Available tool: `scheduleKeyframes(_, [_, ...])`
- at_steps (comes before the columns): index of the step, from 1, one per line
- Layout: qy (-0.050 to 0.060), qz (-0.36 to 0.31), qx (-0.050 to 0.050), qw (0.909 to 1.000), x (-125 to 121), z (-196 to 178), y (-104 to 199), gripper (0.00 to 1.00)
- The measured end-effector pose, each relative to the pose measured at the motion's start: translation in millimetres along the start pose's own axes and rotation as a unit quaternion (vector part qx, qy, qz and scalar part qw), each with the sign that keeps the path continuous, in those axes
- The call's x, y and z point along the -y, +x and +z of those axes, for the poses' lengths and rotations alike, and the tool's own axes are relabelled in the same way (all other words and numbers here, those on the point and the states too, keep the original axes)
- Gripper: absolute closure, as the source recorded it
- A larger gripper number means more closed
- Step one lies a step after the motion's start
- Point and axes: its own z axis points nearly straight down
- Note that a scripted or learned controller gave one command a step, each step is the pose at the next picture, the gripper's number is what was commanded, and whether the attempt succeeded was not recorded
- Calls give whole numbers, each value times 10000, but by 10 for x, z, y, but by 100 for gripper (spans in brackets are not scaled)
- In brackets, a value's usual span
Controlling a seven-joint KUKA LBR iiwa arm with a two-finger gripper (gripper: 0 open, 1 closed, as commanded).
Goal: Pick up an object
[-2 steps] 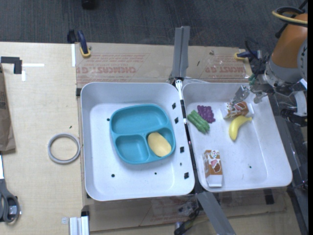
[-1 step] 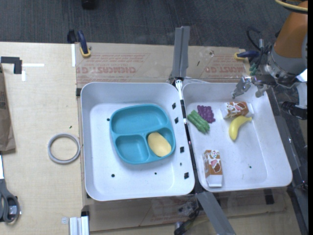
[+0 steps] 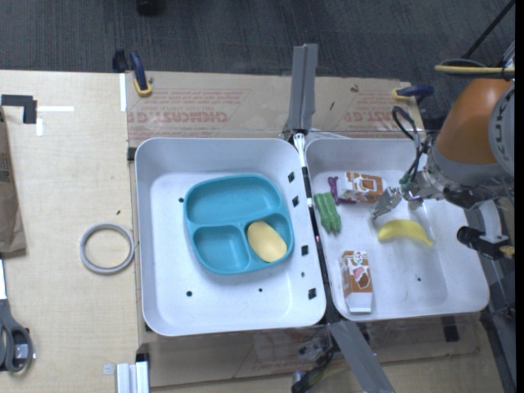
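A: Where's the gripper [image 3: 386, 205] rn?

B: Over the right bin [image 3: 458, 297], upper part; the grey arm [image 3: 475, 142] w/ its orange band comes in from the right side; the fingers [image 3: 382, 210] point down-left, tips just above the banana's left end; can't tell if they're spread or closed, too small and cluttered at the tips; nothing visibly between them.

A: And the banana [image 3: 406, 232]?

B: Yellow, lying flat on the bin floor, directly below the fingers, curving off to their lower right; whether tips touch it, can't say.

A: Other stuff nr the fingers?

B: An orange-and-white snack packet [image 3: 361, 187] just to their upper left; a green veg-like toy [image 3: 327, 211] further left, by the bin's left wall; a second orange-and-white box [image 3: 357, 280] well below and a bit left of them, lying lengthwise.

A: Left bin [image 3: 164, 301]?

B: Far left of the fingers, across the divider; holds a teal divided tray [image 3: 221, 207] w/ a pale yellow lemon-like piece [image 3: 267, 241] in its lower-right compartment.

A: Tabletop [image 3: 61, 170]?

B: Light wood; a grey tape ring [image 3: 107, 247] sits well beyond the left bin; scissors [image 3: 13, 342] at the far lower-left edge.
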Motion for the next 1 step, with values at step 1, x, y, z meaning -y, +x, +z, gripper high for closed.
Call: scheduleKeyframes(1, [-3,-1297,-5,9916,540,0,422,0])
